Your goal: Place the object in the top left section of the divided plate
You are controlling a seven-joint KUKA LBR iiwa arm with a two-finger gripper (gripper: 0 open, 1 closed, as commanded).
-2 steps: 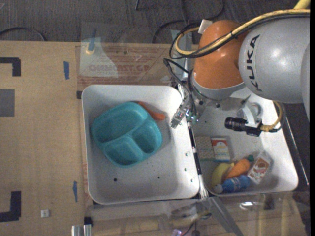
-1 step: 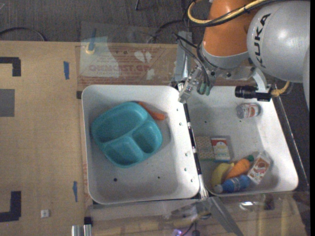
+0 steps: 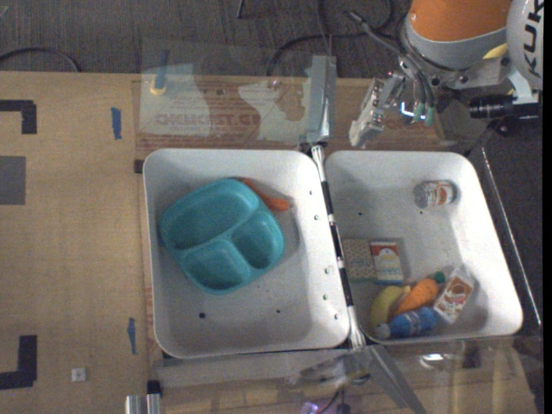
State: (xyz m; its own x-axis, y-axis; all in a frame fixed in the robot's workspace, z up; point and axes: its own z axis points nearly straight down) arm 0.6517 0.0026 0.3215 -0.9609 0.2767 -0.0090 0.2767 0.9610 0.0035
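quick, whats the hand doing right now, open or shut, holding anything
Hand: above the far edge of the right bin; open or shut cannot be told, and nothing is seen held in it.

Glossy teal plastic divided plate (image 3: 222, 235) in smooth white, probably plastic, bin (image 3: 172, 317).

camera view: fixed overhead | slanted down on both bins (image 3: 332, 257); arm (image 3: 457, 15) enters right

Below my gripper (image 3: 392, 110), right bin (image 3: 504, 257) contains: small can (image 3: 434, 194), card packet (image 3: 387, 260), banana (image 3: 385, 303), carrot (image 3: 419, 293), blue bottle (image 3: 409, 324), second packet (image 3: 454, 296). Worktop (image 3: 69, 231) carries blue tape marks (image 3: 116, 122).
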